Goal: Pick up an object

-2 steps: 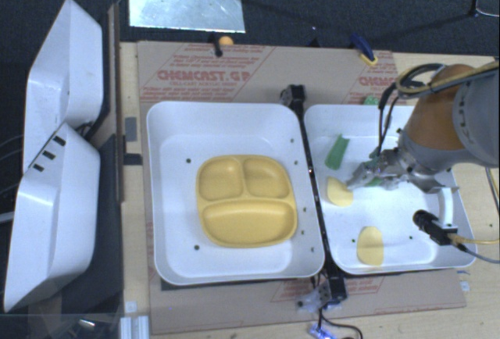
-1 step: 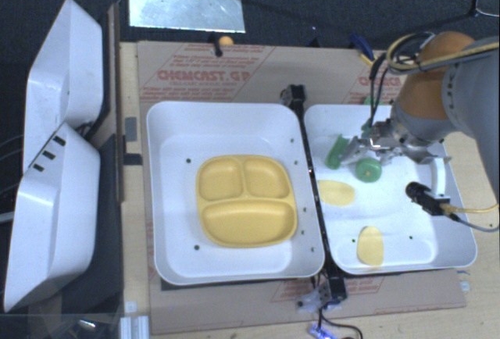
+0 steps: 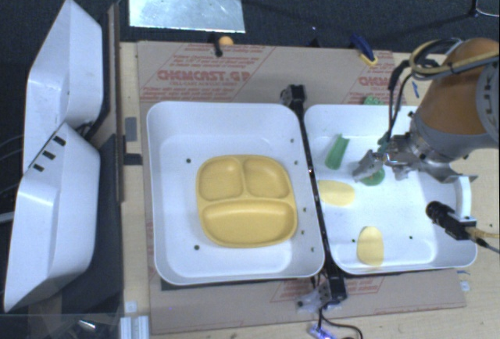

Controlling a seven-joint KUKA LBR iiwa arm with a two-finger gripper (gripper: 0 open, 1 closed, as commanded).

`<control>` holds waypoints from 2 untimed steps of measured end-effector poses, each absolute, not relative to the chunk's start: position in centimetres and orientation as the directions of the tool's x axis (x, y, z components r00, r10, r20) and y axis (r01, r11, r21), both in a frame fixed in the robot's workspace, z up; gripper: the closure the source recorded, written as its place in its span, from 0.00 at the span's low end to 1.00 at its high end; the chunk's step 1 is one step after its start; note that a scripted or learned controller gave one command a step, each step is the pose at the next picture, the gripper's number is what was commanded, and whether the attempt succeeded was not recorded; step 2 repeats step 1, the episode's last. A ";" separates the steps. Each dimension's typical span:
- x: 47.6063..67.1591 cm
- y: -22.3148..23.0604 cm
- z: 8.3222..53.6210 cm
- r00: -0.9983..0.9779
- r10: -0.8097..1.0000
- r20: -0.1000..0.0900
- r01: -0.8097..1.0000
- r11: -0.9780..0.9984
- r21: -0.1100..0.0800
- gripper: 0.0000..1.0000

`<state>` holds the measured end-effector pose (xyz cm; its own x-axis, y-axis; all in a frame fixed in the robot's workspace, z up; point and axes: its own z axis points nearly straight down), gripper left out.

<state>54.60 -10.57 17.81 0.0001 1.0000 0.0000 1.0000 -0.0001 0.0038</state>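
Approach step, nothing lifted yet. Jaws (image 3: 373, 166) low in the right bin (image 3: 406, 248), spread either side of a small dark green piece (image 3: 373, 177) just beneath. Green block (image 3: 337, 151) beside, yellow pieces nearer the camera. Next, probably: close squarely on the piece, then lift straight up.

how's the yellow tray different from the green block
The yellow tray lies in the left bin; the green block lies in the right bin. The tray is far larger. It is broad with three compartments, while the block is a slim, plain bar, lying at a slant. Both rest flat, apart from the gripper.
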 end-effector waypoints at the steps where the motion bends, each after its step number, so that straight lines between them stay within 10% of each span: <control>1: 60.1 -9.3 19.9 -0.003 1.000 0.000 1.000 0.003 0.004 0.00; 2: 60.1 -9.3 19.9 -0.003 1.000 0.000 1.000 0.003 0.004 0.00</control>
